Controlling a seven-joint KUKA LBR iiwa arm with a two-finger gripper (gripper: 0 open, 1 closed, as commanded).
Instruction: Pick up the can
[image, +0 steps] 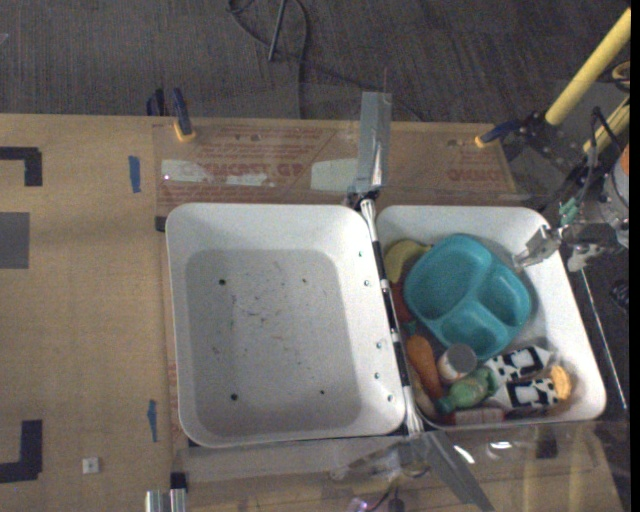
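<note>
Can (460, 359) standing upright in the right bin (585, 330)
We see it just below the teal plate (468, 293), beside the carrot (423, 363); our end effector (545, 245) hovers over the bin's upper right edge, grip unclear.

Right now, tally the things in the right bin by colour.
Teal: 1, the divided plate
Yellow: 1, the banana-like piece
Orange: 1, the carrot
Grey: 1, the can
Green: 1, a toy
Black-and-white: 1, a cow-patterned toy
Total: 6
</note>
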